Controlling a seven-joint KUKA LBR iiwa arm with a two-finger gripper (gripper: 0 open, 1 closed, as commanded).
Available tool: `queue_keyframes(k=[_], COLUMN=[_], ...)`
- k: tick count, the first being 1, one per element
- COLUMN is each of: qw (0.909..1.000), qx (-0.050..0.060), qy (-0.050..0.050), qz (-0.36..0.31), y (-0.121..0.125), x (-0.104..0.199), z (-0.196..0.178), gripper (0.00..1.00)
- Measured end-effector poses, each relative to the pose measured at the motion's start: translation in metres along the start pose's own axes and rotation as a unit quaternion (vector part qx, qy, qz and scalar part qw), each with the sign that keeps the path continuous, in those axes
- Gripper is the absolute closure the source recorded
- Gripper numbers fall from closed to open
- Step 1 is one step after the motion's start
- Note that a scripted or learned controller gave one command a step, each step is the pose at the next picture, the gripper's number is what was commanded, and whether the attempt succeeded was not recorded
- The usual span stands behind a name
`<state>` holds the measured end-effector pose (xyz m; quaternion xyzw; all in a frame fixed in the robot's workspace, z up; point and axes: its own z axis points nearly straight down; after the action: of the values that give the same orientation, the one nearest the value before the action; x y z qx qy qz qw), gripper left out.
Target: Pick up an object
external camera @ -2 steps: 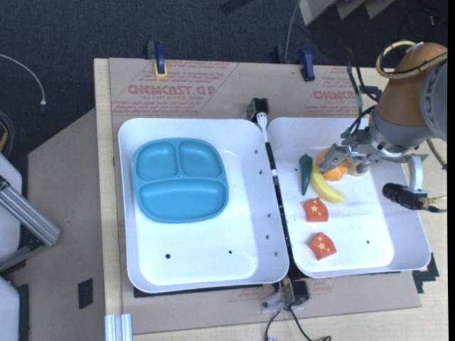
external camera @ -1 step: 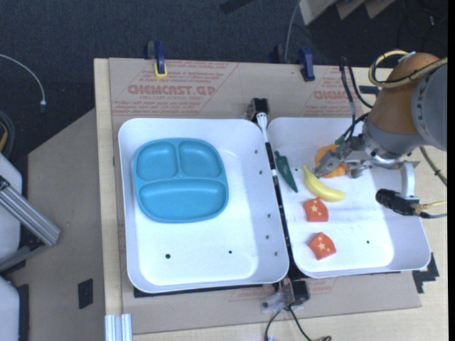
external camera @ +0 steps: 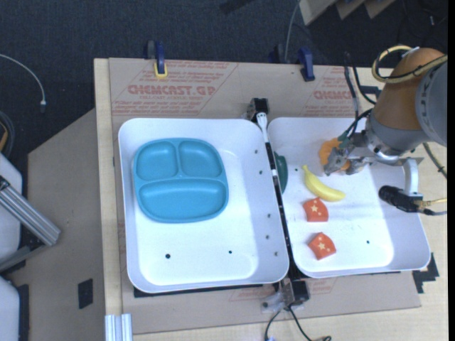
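Note:
My gripper (external camera: 343, 159) is low in the right bin (external camera: 398, 258), near its far side, right over an orange object (external camera: 328, 149) that shows at its left side. A yellow banana (external camera: 321, 185) lies just left of and in front of the gripper. Two red strawberry-like pieces sit nearer the front, one (external camera: 316, 209) below the banana and another (external camera: 322, 245) closer to the front rim. A dark green object (external camera: 281, 173) rests against the right bin's left wall. The gripper's body hides most of the orange object.
A blue divided plate (external camera: 181, 179) lies in the left bin (external camera: 199, 268). The grey arm with its orange band (external camera: 409, 91) comes in from the upper right. A black cable plug (external camera: 398, 198) hangs over the right bin's right side.

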<state>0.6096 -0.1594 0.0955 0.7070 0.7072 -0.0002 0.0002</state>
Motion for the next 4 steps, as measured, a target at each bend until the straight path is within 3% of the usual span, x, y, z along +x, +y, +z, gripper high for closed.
queue_keyframes(k=[3, 4], qw=[1.0000, 1.0000], qx=[-0.004, 0.001], qy=[-0.001, 0.002], qz=[-0.001, -0.003], y=[0.008, 0.011], x=[-0.004, 0.047], z=[-0.162, -0.147], gripper=[1.00, 1.00])
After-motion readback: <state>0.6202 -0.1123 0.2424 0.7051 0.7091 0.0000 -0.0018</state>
